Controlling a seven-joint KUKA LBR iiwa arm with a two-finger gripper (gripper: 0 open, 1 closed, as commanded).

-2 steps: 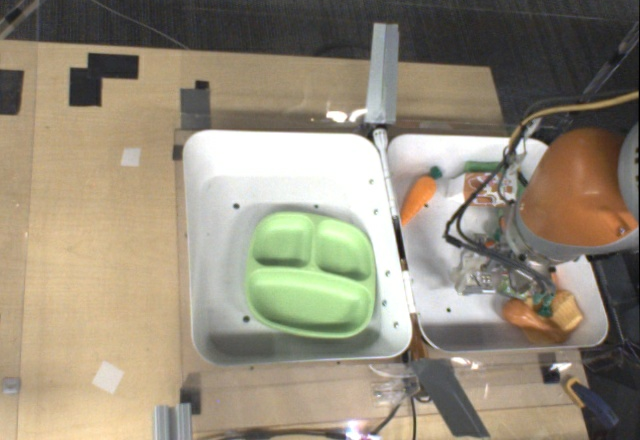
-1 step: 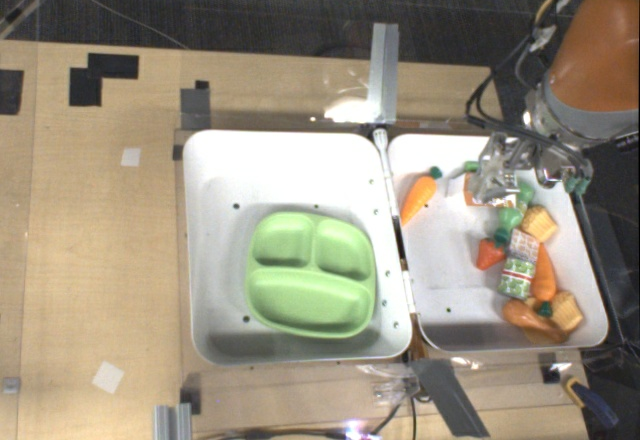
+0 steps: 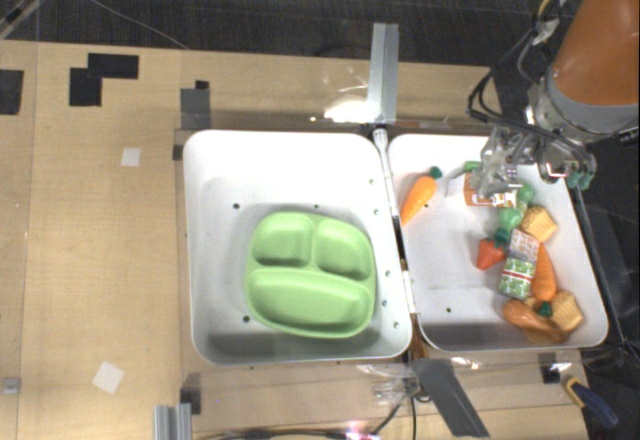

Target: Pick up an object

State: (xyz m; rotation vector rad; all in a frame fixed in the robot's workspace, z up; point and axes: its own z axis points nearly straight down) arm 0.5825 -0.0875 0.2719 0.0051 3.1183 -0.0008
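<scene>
The right bin (image 3: 450, 278) holds toy food: an orange carrot (image 3: 417, 198) near its left wall, and a pile along the right side with a green-and-white can (image 3: 518, 266), a waffle-like piece (image 3: 538, 224), a red piece (image 3: 489, 254) and another carrot (image 3: 543, 278). My gripper (image 3: 492, 183) hangs over the bin's upper right part, just above an orange and green item (image 3: 503, 198) at the top of the pile. The arm's grey and orange wrist (image 3: 595, 48) comes in from the upper right. Nothing shows clearly between the fingers.
The left bin (image 3: 215, 228) contains a green divided tray (image 3: 310, 273) with three compartments. A metal post (image 3: 384, 68) stands at the back between the two bins. Cables (image 3: 505, 78) loop beside the wrist.
</scene>
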